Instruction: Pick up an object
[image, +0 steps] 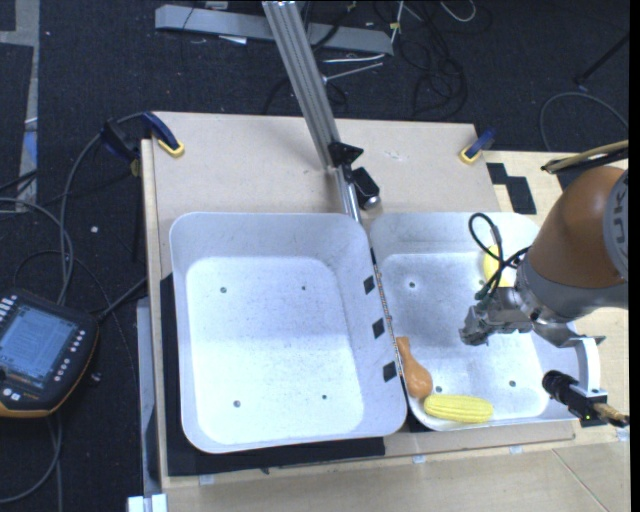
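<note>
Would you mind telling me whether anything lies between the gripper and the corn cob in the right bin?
Nothing visible does. The gripper hangs over bare bin floor, and the corn cob lies nearer the front wall. The orange gourd-shaped toy sits just left of the cob, off that path.

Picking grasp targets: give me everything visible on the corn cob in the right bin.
The corn cob is bright yellow, with a bumpy, kernelled surface that looks like moulded plastic. It lies flat on its side, lengthwise along the right bin's near edge, in the lower left part of the floor. An orange pear-shaped object lies just behind its left end, close or touching; I cannot tell which. The tool is up and to its right, apart from it.
</note>
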